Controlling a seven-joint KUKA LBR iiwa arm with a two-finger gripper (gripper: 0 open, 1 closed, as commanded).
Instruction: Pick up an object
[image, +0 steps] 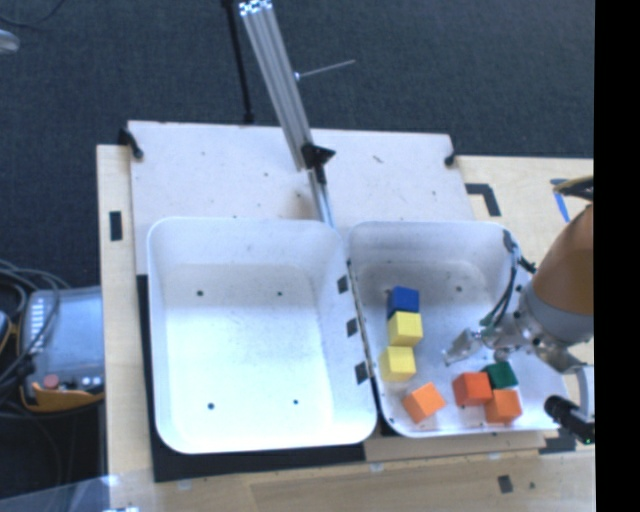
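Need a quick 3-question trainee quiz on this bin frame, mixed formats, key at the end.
1. True or false: the blue block lies in the left bin.
2. Which block touches the green block? A) a yellow block B) an orange block C) the blue block
3. Fill in: the hand hovers over the ____ bin.

Key:
1. False; it lies in the right bin, above two yellow blocks.
2. B; the orange block sits against it.
3. Right.
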